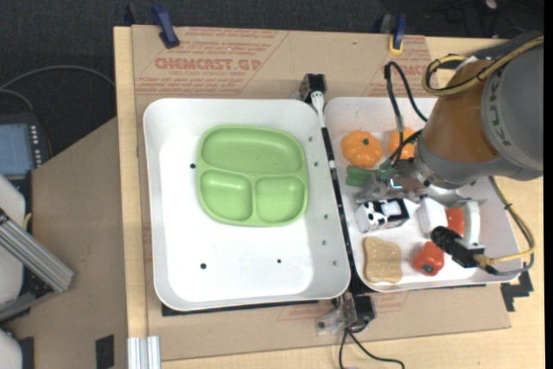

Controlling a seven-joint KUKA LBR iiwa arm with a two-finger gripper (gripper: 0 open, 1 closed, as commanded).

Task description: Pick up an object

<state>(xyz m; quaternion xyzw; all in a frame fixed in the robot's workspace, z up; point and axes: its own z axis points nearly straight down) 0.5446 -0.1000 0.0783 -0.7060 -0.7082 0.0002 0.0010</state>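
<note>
My gripper (pixel 386 186) hangs low over the left half of the right bin (pixel 339 112), with the arm reaching in from the right. Just below it lies a black-and-white toy (pixel 378 215). A green item (pixel 357 177) sits right at its left side, partly hidden by it. An orange pumpkin-like toy (pixel 362 148) rests just behind the gripper, and a second orange piece (pixel 400 142) peeks out at the arm's edge. A slice of toast (pixel 383 260) and a red toy (pixel 428 257) lie at the bin's near side.
The left bin (pixel 164 212) holds a green divided plate (pixel 252 174). A raised rim (pixel 331 186) separates the two bins. The arm's bulk hides much of the right bin's right half. Clamps and cables sit along the board's edges.
</note>
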